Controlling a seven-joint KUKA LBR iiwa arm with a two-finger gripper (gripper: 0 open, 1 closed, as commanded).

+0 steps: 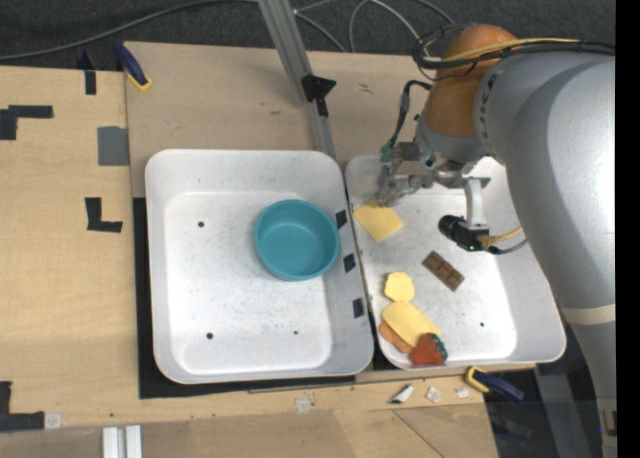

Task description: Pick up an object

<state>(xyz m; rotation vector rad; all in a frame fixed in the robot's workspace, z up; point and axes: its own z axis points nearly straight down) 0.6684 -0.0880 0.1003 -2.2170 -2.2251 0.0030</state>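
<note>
My gripper (388, 189) reaches down into the far left corner of the right bin (520, 336), just above a pale yellow wedge-shaped piece (379, 221). Its tips stand at the wedge's far edge, and nothing shows between them. Nearer the front lie a small round yellow piece (399, 287), a brown chocolate bar (442, 270), a yellow and orange hot-dog-like toy (406, 326) and a red strawberry (429, 350). A blue bowl (295, 238) sits in the left bin (200, 276).
The grey arm and its orange band (465, 81) cover the right bin's far right side. A slanted metal post (290, 41) rises behind the bins. Blue clamps (133, 66) sit at the bench's corners. Cables run along the back.
</note>
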